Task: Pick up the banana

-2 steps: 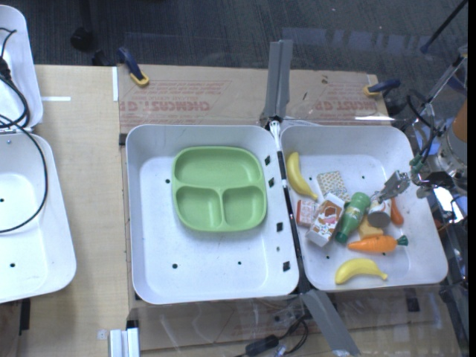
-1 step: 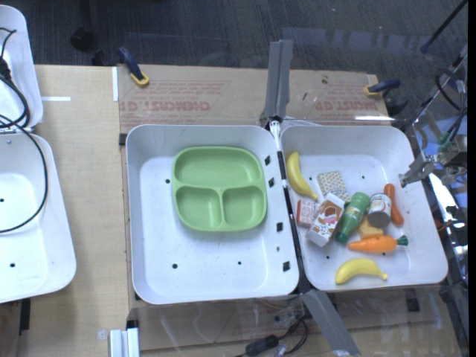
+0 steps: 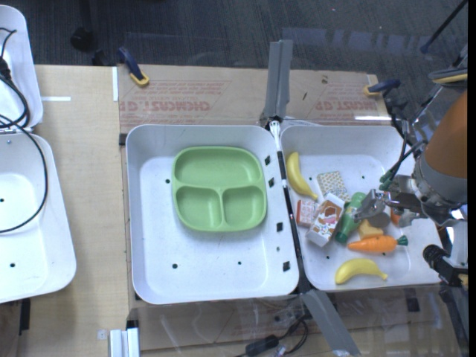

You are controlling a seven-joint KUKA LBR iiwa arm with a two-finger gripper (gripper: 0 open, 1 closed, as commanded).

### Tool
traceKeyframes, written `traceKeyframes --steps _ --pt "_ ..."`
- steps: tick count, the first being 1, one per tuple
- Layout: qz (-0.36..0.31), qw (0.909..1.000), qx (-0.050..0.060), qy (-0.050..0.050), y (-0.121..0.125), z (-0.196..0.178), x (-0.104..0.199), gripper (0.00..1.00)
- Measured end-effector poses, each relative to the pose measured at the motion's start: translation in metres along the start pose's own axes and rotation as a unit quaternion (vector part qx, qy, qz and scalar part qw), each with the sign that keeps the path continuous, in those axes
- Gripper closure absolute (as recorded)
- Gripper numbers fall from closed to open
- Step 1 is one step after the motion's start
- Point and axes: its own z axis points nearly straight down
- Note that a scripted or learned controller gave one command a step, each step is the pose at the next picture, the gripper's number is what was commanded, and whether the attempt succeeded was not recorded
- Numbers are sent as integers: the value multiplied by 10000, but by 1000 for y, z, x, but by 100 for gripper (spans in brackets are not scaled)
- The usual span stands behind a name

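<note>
Camera view: jaws (image 3: 370, 213) among cluttered toys, grip state unclear; bananas (image 3: 297, 175) lie apart.

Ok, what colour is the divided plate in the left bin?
Light green, a plain three-compartment plate, clearest in the camera view, lying in the left bin.

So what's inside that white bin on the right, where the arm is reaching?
The right bin holds two bananas, a carrot, a green bottle and small cartons. The gripper covers whatever lies directly beneath it.
</note>
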Motion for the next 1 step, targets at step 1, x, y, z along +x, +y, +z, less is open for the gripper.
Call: traceKeyframes --steps 1 --pt "1373 9905 10 4 -5 109 22 0"
